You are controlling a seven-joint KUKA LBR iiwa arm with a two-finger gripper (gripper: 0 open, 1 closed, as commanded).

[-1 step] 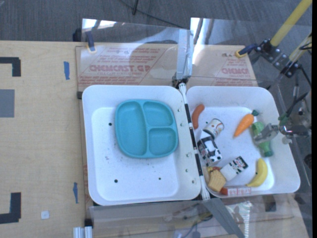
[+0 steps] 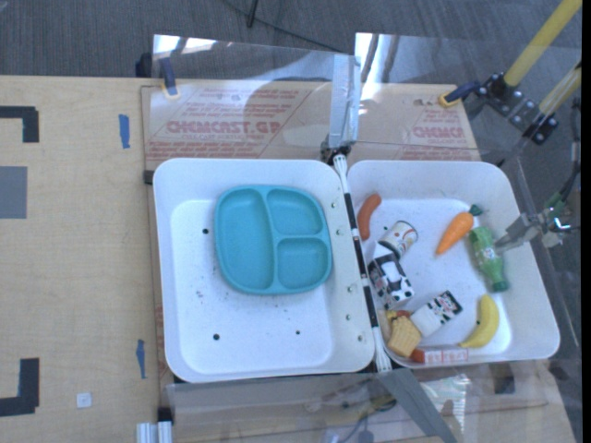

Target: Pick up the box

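**Bench with two white bins, seen from above at a slant.** The left bin (image 2: pixel 180 340) holds a teal divided plate (image 2: pixel 273 239), lying flat towards the back of the bin, near the wall shared with its neighbour. The right bin (image 2: pixel 531 330) holds all the small objects.

The box (image 2: pixel 437 309), the object of the task, is a small white carton with dark print. It lies tilted in the front part of the right bin. A yellow banana (image 2: pixel 483 322) is just to its right, and a tan waffle-like piece (image 2: pixel 404 336) is at its front left, close to or touching it. A black-and-white cow figure (image 2: pixel 391 278) lies just behind the box, towards the shared wall. Behind that is a small white can (image 2: pixel 398 239) lying on its side, and an orange-red sausage (image 2: pixel 367 214) sits nearest the back left corner. An orange carrot (image 2: pixel 453 233) and a green bottle (image 2: pixel 486 257) lie side by side in the right half of the bin.

The gripper (image 2: pixel 513 237) appears as a slim grey piece reaching in over the right rim of the right bin, with its tip just beside the green bottle. It is well apart from the box and nothing can be seen in its grasp. At this size I cannot tell whether the claw is apart or together.
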